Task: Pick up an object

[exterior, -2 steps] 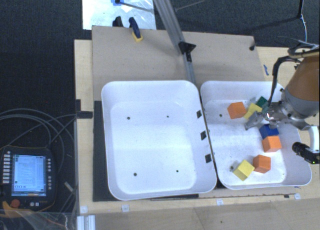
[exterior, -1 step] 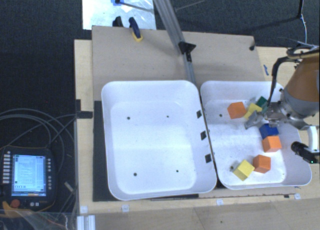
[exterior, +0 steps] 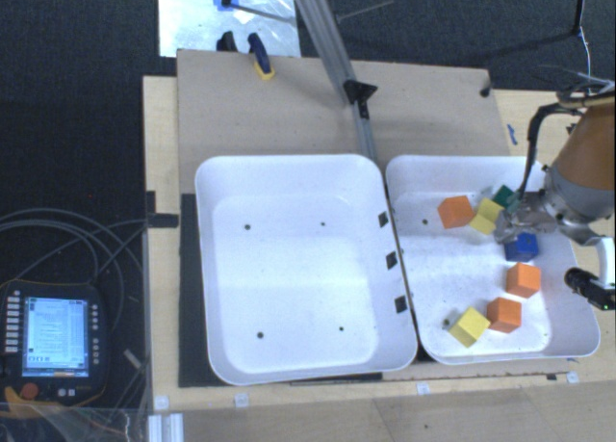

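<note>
Nearest to us in the right bin [exterior: 577, 339] lie a yellow cube [exterior: 470, 325] and, just to its right, an orange cube [exterior: 503, 314]; they sit close, perhaps touching at a corner. A little farther, near the right wall, we see a second orange cube [exterior: 524, 279]. Beyond that sits the blue cube [exterior: 522, 247], and the gripper [exterior: 517, 223] is low over it, at its far edge. We cannot tell whether the fingers are apart or together, nor whether the blue cube is between them; the wrist hides that part.

Farther still, a yellow block [exterior: 487, 215] lies touching or just beside the gripper on its left, with a third orange cube [exterior: 455, 212] to the left of that and a small green block [exterior: 502, 195] at the far side of the cluster. The left bin [exterior: 289, 267] lies alongside, to the left.

We judge the blue cube the likely target. These blocks look small, stiff and light, probably wood or foam, with flat faces that should hold well if taken on two opposite sides. The trouble we foresee is crowding: the yellow block sits so near that a finger may land on it or push it aside. The smooth bin floor may also let a cube slide away from a one-sided touch.
</note>
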Robot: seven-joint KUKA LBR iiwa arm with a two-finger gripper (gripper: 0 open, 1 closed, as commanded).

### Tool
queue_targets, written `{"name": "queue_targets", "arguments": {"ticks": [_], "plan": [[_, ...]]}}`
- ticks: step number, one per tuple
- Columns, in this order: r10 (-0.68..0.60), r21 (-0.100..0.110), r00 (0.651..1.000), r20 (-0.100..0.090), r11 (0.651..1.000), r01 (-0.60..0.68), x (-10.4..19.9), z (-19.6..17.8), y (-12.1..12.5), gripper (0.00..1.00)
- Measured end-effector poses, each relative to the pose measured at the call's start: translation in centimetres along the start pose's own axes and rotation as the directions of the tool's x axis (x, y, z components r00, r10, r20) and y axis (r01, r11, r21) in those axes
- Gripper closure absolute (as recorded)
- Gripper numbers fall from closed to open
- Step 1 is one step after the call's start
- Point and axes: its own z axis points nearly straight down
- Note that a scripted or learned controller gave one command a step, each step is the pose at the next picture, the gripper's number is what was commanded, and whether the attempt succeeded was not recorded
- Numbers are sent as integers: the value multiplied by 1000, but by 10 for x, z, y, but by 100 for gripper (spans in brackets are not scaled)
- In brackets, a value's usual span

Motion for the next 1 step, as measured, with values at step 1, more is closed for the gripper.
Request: {"name": "queue_targets", "arguments": {"ticks": [1], "plan": [[-3, 13, 1000, -10, 1000, 3, 9, -54, 5, 100]]}}
